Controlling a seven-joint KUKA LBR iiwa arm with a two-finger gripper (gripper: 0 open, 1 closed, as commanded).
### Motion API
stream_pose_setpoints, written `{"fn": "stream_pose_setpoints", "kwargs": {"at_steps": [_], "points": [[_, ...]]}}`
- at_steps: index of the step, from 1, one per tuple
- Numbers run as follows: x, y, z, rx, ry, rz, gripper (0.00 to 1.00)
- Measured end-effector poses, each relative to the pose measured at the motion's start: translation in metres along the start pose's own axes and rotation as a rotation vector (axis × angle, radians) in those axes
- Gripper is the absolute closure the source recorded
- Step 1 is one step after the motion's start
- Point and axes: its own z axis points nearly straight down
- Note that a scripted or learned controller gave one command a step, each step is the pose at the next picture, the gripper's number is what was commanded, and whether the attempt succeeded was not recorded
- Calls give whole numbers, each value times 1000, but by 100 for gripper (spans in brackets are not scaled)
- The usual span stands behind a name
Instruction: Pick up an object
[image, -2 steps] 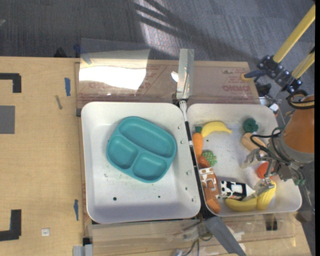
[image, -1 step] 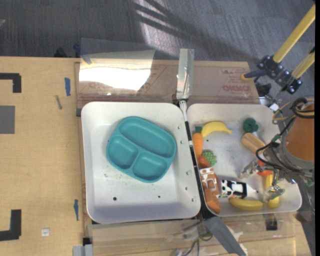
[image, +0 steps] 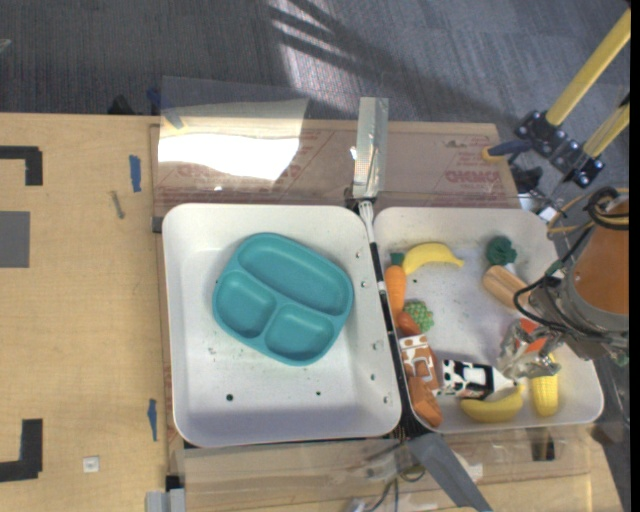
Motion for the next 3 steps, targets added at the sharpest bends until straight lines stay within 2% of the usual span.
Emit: {"fn": "stream_pose_setpoints", "kwargs": {"at_steps": [1,2,3], "points": [[0,1,1,-2,1,0,0],[0,1,12,-3,8,-46,0],[-4,1,0,1,-2,-45,100]]}}
